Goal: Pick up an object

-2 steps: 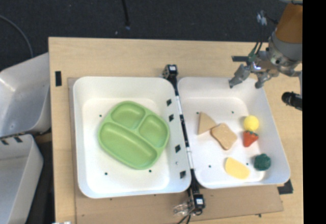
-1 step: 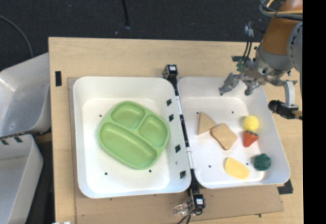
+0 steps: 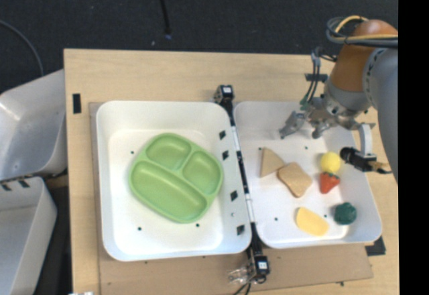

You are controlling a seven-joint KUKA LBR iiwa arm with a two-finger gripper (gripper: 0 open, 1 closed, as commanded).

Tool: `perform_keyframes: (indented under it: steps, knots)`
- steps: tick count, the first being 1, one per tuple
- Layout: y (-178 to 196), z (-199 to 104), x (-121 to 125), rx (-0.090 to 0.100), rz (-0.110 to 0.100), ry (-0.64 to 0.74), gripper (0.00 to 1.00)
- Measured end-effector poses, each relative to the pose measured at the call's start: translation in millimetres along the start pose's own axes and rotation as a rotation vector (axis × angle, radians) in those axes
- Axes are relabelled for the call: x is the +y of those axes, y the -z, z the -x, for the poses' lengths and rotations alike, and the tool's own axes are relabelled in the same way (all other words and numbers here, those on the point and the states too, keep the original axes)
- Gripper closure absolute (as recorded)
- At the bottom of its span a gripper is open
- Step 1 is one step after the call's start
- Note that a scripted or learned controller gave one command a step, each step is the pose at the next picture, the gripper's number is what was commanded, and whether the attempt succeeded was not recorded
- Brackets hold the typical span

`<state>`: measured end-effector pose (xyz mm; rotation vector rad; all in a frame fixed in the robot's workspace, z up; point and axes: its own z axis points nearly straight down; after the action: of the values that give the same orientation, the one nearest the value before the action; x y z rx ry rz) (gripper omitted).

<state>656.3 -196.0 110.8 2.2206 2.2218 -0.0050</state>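
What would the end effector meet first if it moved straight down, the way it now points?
Probably bare floor of the right bin: the open end effector hangs above its upper part, beyond the bread slices. Depth is uncertain.

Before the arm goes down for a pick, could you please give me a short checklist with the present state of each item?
1. Gripper over the right bin: ok, near its far edge.
2. Fingers spread for a grasp: ok, they look apart.
3. Nothing between the fingers: ok.
4. Gripper above an object: not ok; bare bin floor lies under it, and the tan wedge and the bread slice lie nearer the camera.
5. Targets apart: not ok; wedge touches slice, and the yellow ball touches the red piece.
6. Left bin: ok, the green tray lies away from the arm.
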Motion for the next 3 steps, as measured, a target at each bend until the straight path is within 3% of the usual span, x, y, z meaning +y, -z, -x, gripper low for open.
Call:
perform_keyframes:
  steps: [1,3]
  knots:
    - [15.6,1.1,1.9,-0.003,0.008,0.001,1.00]
    - [144.4,7.7,3.9,0.000,0.010,0.002,1.00]
